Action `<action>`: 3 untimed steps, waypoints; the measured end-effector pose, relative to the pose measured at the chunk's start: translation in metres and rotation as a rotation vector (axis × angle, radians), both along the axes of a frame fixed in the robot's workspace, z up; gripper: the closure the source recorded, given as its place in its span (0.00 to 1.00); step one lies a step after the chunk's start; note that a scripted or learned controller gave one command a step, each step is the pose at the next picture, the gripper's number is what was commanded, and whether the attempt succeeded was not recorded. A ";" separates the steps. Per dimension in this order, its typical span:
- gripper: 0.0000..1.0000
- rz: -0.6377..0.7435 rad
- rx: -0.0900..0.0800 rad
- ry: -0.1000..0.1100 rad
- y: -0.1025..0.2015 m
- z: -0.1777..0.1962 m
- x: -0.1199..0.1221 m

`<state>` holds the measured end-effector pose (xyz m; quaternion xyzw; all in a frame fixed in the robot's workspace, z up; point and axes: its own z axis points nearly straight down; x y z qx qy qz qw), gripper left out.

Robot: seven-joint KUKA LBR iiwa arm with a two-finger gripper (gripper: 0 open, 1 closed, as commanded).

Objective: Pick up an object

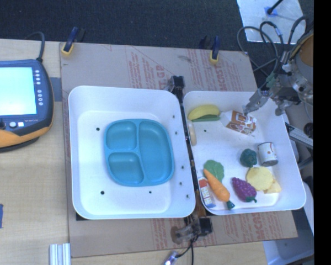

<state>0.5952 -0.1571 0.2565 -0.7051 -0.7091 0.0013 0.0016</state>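
Observation:
The right bin (287, 137) holds the loose objects. A yellow banana (203, 112) lies at its far left, with a brown and white snack packet (241, 122) to its right. Further forward are a tin can (267, 153), a dark green ball (248, 158), a yellow lemon (259, 178), purple grapes (244, 189), a carrot (216, 185) and a green leaf (214, 169). My gripper (263, 106) hangs over the bin's far right corner, just right of and above the packet. It is open, with nothing between its fingers.
The left bin (83, 148) holds a blue divided plate (138, 151). A small bottle (205, 193) and a pale stick (192, 132) lie along the right bin's left wall. A teach pendant (16, 101) sits at the far left, and cables (265, 35) hang behind the bench.

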 end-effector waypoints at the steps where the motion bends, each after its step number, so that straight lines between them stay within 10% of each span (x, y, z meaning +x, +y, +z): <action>1: 0.00 -0.001 -0.001 0.002 -0.030 -0.114 -0.050; 2: 0.00 -0.001 0.000 0.002 -0.001 -0.166 -0.089; 3: 0.00 -0.002 0.000 -0.003 0.008 -0.164 0.011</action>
